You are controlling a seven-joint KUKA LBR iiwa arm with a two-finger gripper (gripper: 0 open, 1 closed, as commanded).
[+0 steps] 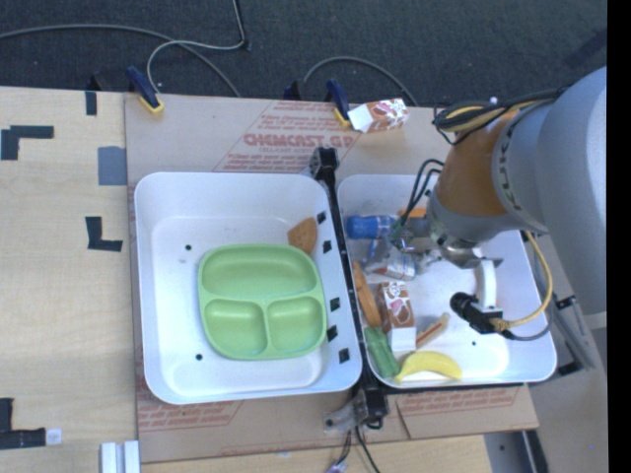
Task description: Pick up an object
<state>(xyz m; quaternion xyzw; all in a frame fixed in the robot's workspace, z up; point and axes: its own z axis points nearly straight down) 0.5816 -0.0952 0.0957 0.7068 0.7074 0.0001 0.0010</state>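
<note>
My gripper (402, 246) is down in the right bin (528, 361), at its left-centre, under the grey arm with the orange band (473, 175). It sits over a cluster of a blue-capped clear bottle (363, 227) and crinkled clear packaging (386, 262). Just below lie a brown stick-shaped item (366, 302), a small red and white carton (398, 309), a green item (381, 351) and a yellow banana (430, 366). The arm's wrist hides the gripper's tips.
The left bin (150, 264) holds a green divided plate (262, 300) and an orange-brown wedge (304, 233) near its right wall. A small red and white box (380, 114) lies on the cardboard behind the bins. Black and yellow cables (513, 315) loop off the wrist.
</note>
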